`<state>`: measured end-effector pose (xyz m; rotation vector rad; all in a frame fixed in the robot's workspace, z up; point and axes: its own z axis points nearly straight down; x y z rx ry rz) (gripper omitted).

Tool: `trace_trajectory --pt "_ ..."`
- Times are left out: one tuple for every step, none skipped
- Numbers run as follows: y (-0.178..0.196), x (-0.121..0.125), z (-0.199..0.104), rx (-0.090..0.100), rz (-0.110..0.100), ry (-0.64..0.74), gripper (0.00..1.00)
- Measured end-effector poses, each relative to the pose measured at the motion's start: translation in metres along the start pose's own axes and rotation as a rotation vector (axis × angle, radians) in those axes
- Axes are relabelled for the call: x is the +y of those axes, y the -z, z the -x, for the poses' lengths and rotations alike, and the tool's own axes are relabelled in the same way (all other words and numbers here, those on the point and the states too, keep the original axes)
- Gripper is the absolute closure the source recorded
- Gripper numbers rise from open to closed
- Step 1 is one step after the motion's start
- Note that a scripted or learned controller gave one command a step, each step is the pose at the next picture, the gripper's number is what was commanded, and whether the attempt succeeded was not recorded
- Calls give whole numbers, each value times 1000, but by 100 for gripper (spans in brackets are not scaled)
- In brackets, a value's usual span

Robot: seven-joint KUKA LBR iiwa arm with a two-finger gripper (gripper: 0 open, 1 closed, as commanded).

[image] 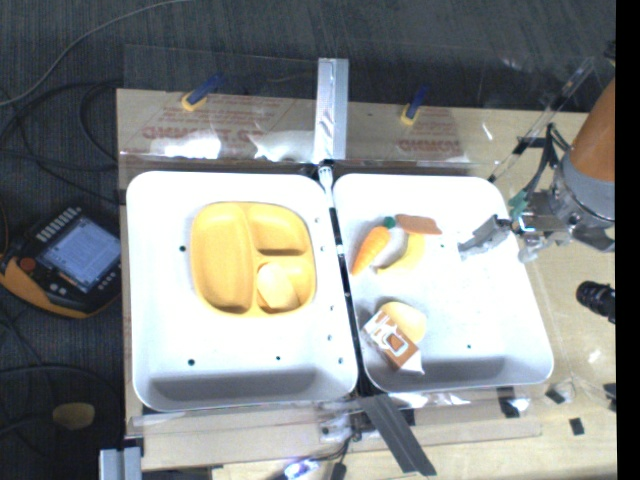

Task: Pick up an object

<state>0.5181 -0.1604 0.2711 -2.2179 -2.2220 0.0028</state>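
From my remote station I record the following. The arm [598,158] enters from the right, and its hand [490,236] sits over the right bin's [500,313] upper right area, near the rim. I cannot tell the hand's state. Nothing is visible in its grip.

In the right bin, a carrot-shaped orange object [371,247] lies touching a yellow banana-like piece [405,251], with a brown flat piece [418,225] just above them; this group is left of the hand and apart from it. Lower in the same bin a small orange and white carton [395,337] lies tilted near the front wall.

The left bin [160,298] holds a yellow divided tray [250,256].

On the floor left of the worktop [150,118] lies a control pendant [62,260].
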Motion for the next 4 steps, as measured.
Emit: trace_trajectory --pt "-86 80 1 0 2 250 0" --pt "-77 81 0 1 3 251 100" --pt "-77 81 0 1 3 251 0" --pt "-178 113 -20 -1 3 103 0"
